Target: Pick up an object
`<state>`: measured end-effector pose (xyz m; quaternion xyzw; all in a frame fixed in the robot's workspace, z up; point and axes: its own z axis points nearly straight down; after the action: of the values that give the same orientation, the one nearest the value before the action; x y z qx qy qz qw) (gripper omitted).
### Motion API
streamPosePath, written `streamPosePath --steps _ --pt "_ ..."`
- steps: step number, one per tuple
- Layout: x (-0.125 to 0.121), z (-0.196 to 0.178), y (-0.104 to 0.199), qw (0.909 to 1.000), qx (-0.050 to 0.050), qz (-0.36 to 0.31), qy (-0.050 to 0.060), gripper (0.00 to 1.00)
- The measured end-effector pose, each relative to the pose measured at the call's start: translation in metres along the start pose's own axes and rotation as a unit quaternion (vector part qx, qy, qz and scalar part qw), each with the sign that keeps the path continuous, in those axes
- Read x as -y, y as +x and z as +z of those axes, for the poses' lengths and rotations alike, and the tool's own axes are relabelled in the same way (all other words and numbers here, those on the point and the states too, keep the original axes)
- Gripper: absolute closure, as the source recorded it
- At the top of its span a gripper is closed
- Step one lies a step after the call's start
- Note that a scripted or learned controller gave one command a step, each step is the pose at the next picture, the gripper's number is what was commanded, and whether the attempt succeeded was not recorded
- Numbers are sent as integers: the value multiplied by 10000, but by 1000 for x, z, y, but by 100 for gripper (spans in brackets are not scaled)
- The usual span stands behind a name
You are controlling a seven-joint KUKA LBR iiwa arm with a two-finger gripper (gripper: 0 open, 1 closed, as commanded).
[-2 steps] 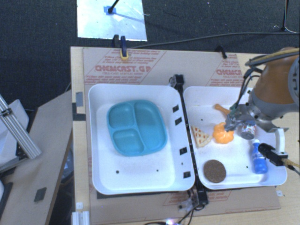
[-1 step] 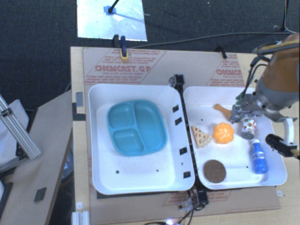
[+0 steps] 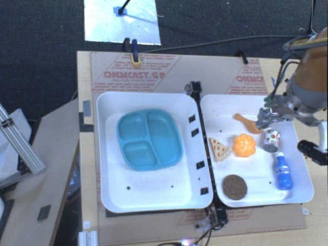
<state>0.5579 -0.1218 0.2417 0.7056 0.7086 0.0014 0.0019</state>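
Where I am hovering: while my gripper (image 3: 270, 114) is hanging over the far side of the right bin (image 3: 302, 188), I am reaching in from the right.
Grip: I cannot tell how it is set; nothing is showing in it.
Nearest thing: a small patterned cup (image 3: 271, 140) is lying just below my gripper, near the bin's right wall. I am judging it light, stiff and rounded, likely to roll or slip; I would be closing across its narrow sides.
Other choices: an orange wooden spoon (image 3: 247, 123) is lying beside my gripper, thin and hard to catch. An orange pumpkin (image 3: 244, 145) is sitting mid-bin, probably rigid. A blue bottle (image 3: 282, 171) is lying near the right wall. A pizza slice (image 3: 220, 149) and a brown cookie (image 3: 234, 187) are lying flat, awkward to pinch.
Left bin (image 3: 113, 188): it is holding a blue divided plate (image 3: 149, 139).
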Motion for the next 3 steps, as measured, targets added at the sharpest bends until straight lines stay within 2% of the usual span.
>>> streamPosePath --steps 1,2,3 --pt "4 2 49 10000 -10 -24 14 100" --pt "-3 15 106 10000 -13 -28 21 100" --pt "-5 6 160 10000 -14 -31 14 100"
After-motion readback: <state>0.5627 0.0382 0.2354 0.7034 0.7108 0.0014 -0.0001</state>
